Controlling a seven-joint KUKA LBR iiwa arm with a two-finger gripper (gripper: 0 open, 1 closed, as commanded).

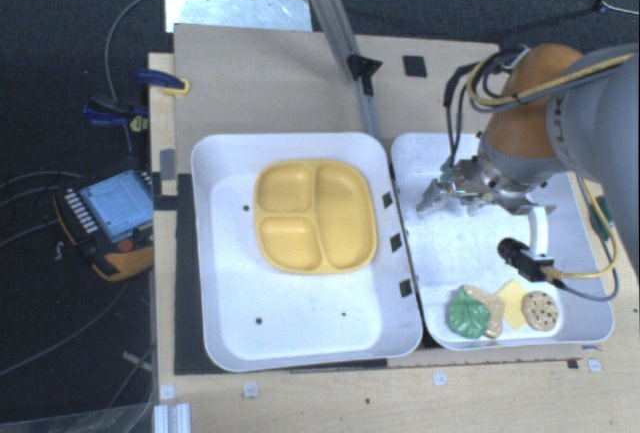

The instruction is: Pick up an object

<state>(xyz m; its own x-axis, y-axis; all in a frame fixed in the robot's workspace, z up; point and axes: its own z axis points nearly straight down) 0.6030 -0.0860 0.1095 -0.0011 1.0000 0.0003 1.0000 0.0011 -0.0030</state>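
My gripper [432, 197] hangs over the upper left part of the right bin [580, 326], close to the bin's left wall. Nothing shows in it. At the front of that bin lie a green leafy toy food [466, 313], a yellow cheese slice [512, 301] and a round cookie with dark chips [540, 310], all well below the gripper in the view. A yellow divided plate [315, 216] sits in the upper middle of the left bin [225, 311].
The grey arm with its orange band [535, 86] comes in from the upper right over the right bin. A slanted metal pole [330, 6] stands behind the bins. A handheld device [110, 211] and cables lie on the floor to the left.
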